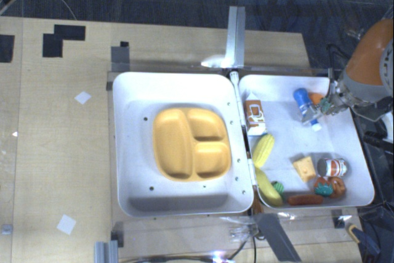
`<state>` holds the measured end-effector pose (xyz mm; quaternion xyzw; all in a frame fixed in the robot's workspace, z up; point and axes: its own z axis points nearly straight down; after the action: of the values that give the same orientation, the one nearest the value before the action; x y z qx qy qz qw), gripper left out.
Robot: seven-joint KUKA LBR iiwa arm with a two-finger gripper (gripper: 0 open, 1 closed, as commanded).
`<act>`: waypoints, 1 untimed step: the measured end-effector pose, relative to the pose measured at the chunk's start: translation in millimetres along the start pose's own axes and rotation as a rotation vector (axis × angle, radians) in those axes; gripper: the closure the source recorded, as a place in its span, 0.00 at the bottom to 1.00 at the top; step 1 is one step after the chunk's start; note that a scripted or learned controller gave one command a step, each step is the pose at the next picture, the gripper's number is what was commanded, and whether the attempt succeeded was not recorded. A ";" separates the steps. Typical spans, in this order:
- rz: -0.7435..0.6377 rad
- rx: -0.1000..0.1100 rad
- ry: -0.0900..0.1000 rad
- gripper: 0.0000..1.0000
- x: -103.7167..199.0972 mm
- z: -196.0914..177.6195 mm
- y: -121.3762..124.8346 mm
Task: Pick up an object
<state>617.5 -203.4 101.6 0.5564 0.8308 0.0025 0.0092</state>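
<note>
At the right edge of the frame, the grey arm with its orange band [372,58] reaches down into the right bin [360,151]. Its gripper [329,105] sits low in the bin's upper right part; whether it is spread or pressed together cannot be told. Just left of it lies a blue bottle [302,101], close to the gripper, with a small orange object [316,97] beside it. Further left stands a small milk carton [255,117], above a corn cob [263,149] and a banana [268,186]. A cheese wedge [303,167], a can [332,167] and a sausage [305,199] lie lower right. The left bin [132,151] holds a yellow divided tray [189,143], on the wooden tabletop [55,151].
</note>
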 end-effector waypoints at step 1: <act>0.230 0.008 0.007 1.00 68.7 -94.4 -22.8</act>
<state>568.6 -148.0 194.8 0.6480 0.7616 0.0024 0.0038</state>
